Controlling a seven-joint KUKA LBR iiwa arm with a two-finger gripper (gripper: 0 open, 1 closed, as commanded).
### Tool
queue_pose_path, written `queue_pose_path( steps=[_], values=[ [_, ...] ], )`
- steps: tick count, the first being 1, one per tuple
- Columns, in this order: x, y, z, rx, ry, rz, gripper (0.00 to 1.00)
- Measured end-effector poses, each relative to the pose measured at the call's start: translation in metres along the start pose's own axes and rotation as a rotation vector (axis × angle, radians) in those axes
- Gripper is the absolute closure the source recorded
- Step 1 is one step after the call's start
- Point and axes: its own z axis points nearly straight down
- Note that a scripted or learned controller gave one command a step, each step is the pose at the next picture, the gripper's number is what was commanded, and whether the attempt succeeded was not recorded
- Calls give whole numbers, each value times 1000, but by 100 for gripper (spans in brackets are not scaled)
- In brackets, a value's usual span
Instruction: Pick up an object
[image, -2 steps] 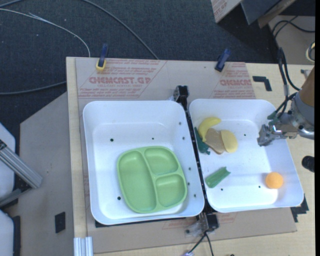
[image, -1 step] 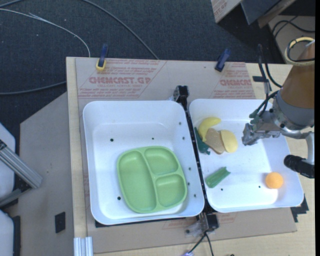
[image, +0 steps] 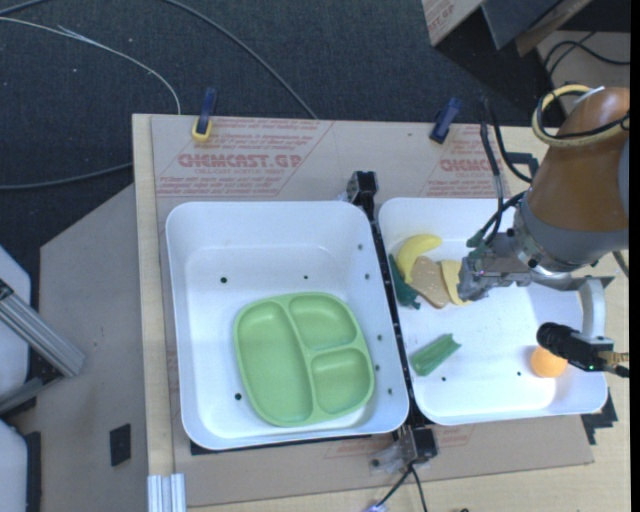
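The right bin (image: 490, 400) holds several small items. A yellow banana-shaped piece (image: 415, 247) lies at its far left, with a tan flat slice (image: 431, 283) just below it and a dark green piece (image: 403, 290) against the left wall. A light green wedge (image: 435, 353) lies nearer the front. An orange ball (image: 547, 364) rests at the right, partly behind a black part of the arm. My gripper (image: 472, 280) is down in the bin, right beside the tan slice's right edge, where a bit of yellow shows.
The left bin (image: 200, 250) carries a green divided plate (image: 300, 355) in its front half. A black clamp (image: 362, 186) sits at the far end of the wall between the bins. Blue and yellow clips hold the cardboard at the back edge.
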Motion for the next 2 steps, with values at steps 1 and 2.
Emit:
queue_pose_path(
  steps=[1,2],
  values=[
    [48,-12,-6,0,-1,3,100],
    [110,-24,-4,1,0,-2,100]
  ],
)
